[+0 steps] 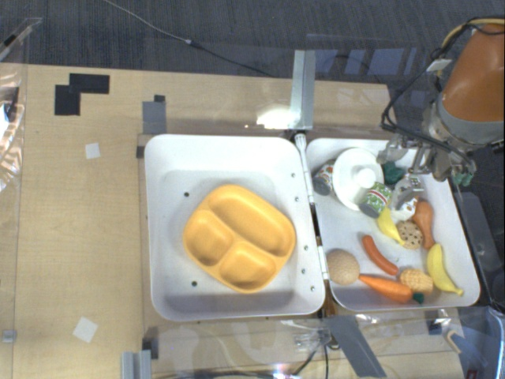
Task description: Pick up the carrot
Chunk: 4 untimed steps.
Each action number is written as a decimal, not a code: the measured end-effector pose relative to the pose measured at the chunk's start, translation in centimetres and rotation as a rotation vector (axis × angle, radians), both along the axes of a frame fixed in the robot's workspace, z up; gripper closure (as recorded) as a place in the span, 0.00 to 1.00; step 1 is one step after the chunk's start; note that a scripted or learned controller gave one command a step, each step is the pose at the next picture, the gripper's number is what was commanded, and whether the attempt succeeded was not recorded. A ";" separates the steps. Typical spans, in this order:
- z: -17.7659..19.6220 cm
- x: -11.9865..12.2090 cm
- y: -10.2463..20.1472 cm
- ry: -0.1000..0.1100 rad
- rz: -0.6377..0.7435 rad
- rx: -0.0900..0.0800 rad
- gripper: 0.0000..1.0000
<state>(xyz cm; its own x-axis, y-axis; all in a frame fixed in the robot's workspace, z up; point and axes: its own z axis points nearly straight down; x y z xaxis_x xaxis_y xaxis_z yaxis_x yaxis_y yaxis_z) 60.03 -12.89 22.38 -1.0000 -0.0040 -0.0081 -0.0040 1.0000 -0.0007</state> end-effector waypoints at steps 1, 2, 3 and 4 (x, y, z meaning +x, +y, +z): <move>-4.8 -6.0 -2.3 0.001 0.137 -0.002 0.00; -7.7 -10.0 -1.8 0.001 -0.126 0.001 0.00; -13.2 -11.1 0.8 0.000 -0.360 0.003 0.00; -13.2 -11.1 0.7 0.001 -0.361 0.003 0.00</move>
